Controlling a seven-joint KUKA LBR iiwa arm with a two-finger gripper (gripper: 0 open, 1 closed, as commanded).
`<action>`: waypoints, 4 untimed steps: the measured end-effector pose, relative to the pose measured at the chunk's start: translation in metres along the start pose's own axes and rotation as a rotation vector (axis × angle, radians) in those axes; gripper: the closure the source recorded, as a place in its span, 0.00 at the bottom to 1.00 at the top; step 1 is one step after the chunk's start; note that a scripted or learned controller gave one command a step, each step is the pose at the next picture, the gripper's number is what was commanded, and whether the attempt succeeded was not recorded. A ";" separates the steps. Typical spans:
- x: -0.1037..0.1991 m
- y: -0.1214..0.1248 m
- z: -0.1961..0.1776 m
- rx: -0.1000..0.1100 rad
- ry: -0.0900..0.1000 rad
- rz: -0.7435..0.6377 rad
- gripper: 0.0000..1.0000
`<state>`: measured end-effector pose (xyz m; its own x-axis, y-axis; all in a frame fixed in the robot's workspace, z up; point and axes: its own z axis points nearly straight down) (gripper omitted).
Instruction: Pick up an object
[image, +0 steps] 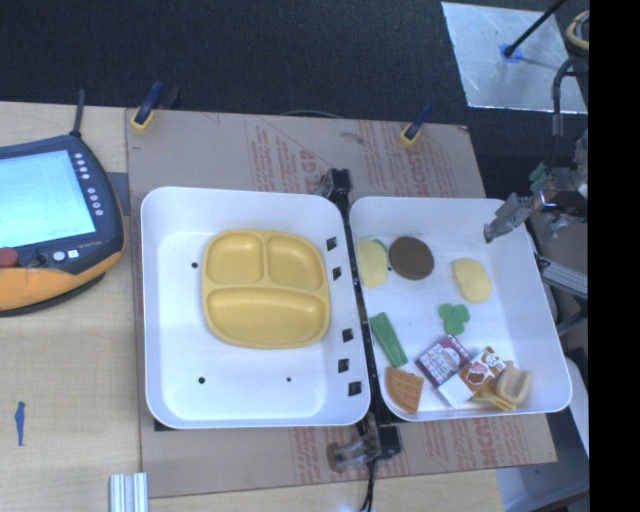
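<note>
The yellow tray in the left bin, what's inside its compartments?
The yellow tray shows three bare compartments, two small and one large. What lies beneath it in the left bin is covered.

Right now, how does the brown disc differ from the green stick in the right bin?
The brown disc is round and dark; the green stick is long, narrow and lies slanted. The disc sits near the bin's far side, the stick lower, by the divider. Both lie flat, untouched, in the right bin.

Toy foods scattered in right bin
</note>
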<state>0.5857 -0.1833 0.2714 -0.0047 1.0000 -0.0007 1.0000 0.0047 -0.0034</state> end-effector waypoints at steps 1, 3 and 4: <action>-0.014 0.013 0.133 0.011 0.002 0.000 0.00; -0.007 -0.021 0.168 0.000 -0.001 0.000 1.00; -0.007 -0.021 0.169 0.001 -0.001 -0.001 0.00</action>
<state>0.5638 -0.1907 0.1026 -0.0061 1.0000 -0.0020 1.0000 0.0061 -0.0039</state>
